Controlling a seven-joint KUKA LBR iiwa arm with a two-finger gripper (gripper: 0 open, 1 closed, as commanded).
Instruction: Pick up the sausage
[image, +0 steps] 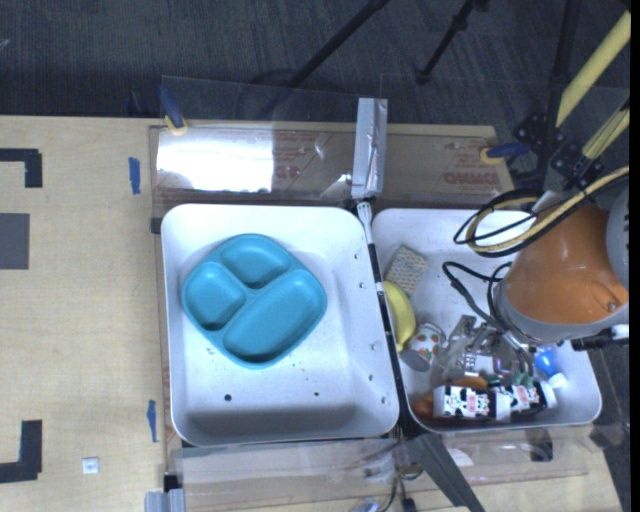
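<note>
Sausage (424, 403), probably light, soft and slippery, is asking for a mid-length pinch, while the gripper (480, 358) is hovering nearby, its opening impossible to tell.

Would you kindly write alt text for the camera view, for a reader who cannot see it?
A grey arm with an orange band reaches from the right into the right white bin, its gripper low among small cluttered items, including a yellow banana. The left white bin holds a blue divided plate.

Faint reddish print runs along the brown board (320, 160) behind the far side of both bins, too blurred to read.
</note>
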